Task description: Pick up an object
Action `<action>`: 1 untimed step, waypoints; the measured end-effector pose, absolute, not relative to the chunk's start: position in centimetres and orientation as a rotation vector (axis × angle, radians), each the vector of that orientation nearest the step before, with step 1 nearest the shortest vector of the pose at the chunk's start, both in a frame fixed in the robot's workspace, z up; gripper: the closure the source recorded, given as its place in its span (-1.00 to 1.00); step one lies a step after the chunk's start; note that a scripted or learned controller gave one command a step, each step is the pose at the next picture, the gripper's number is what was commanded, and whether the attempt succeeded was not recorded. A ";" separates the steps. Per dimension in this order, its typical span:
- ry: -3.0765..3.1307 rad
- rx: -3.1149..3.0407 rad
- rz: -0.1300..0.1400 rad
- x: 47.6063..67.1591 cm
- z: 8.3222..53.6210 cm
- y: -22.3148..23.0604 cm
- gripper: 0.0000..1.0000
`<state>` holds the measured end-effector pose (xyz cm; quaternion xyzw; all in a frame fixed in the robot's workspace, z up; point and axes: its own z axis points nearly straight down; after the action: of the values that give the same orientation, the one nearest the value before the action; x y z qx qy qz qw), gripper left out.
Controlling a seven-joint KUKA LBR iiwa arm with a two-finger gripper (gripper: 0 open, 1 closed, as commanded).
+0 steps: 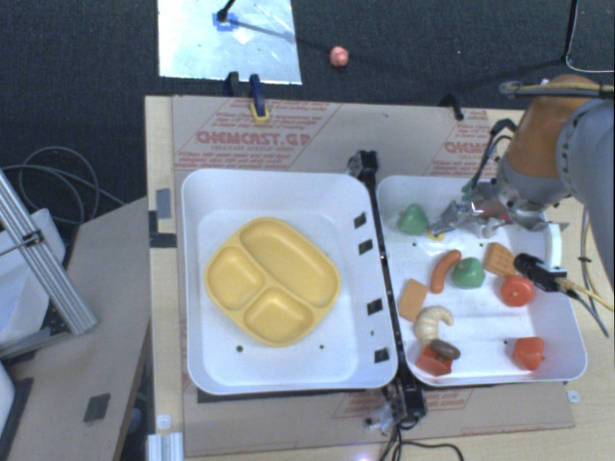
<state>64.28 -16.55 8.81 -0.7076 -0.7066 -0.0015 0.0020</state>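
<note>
Camera view: left bin (207,353) holds a yellow divided plate (272,280). Right bin (567,349) holds toy food: green pepper (413,220), sausage (445,270), tomato (516,291), banana (431,322). Gripper (445,225) low at the far side, just right of the pepper; whether its claw is open cannot be told.

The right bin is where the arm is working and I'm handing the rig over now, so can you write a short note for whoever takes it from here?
Gripper: low over the upper part of the right bin, beside the green piece. Nothing visibly held; whether the jaws are open is too small to tell.
Right bin: green piece, orange sausage, second green piece, tan cracker, two red tomatoes, orange wedge, cream curved piece, dark-and-red piece.
Left bin: yellow divided plate.
Done: nothing lifted.
Left: grasp and lift one object.
</note>
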 end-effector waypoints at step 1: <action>-2.221 -2.217 0.001 59.5 8.4 -12.5 -1.00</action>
<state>59.54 -12.52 8.42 -0.7064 -0.7078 0.0003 0.0018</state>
